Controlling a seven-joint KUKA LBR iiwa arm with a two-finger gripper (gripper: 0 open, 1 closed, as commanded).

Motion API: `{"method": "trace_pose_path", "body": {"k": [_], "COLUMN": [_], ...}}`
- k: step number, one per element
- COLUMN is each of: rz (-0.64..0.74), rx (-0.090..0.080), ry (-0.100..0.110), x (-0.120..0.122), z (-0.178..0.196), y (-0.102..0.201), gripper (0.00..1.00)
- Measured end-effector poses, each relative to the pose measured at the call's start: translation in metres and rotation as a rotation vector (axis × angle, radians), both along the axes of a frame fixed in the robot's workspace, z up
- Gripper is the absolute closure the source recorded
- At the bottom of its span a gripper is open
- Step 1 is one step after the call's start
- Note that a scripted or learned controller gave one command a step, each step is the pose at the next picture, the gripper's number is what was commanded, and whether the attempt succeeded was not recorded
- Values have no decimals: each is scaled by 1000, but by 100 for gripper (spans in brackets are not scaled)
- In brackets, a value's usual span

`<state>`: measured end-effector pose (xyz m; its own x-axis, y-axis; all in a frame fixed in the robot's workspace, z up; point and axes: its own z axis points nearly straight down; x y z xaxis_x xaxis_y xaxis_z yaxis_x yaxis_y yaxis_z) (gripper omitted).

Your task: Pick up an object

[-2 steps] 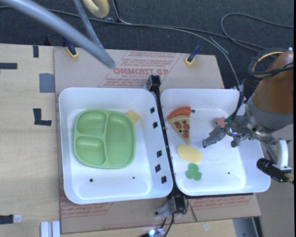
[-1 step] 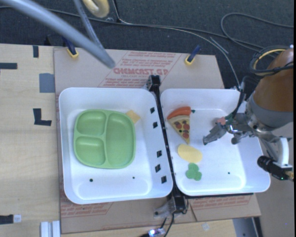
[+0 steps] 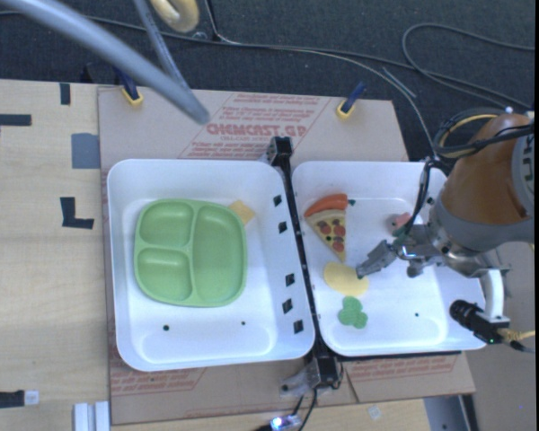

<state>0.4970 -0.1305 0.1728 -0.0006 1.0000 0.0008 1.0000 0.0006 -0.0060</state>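
In the right bin (image 3: 413, 330) lie a pizza slice toy (image 3: 329, 220), a pale yellow round piece (image 3: 342, 279) and a small green broccoli-like toy (image 3: 351, 312). My gripper (image 3: 375, 261) reaches in from the right, its dark tip just above and right of the yellow piece, touching or nearly touching its edge. A small pinkish item (image 3: 401, 222) lies near the arm's wrist. Nothing shows between the fingers.
The left bin (image 3: 126, 330) holds a green divided plate (image 3: 190, 251) and a small yellow piece (image 3: 242, 211) at the plate's upper right corner. A black clip divider (image 3: 292, 241) runs between the bins. The arm's orange band (image 3: 481, 182) hangs over the right bin's right side.
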Motion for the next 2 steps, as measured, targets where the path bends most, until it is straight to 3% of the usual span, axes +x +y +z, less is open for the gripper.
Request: {"method": "trace_pose_path", "body": {"k": [1,2], "rz": [-1,0], "rx": [0,-2], "ry": [1,-5], "x": [-2,-2], "z": [-58,-89], "y": [-9,-9], "gripper": [0,0]}}
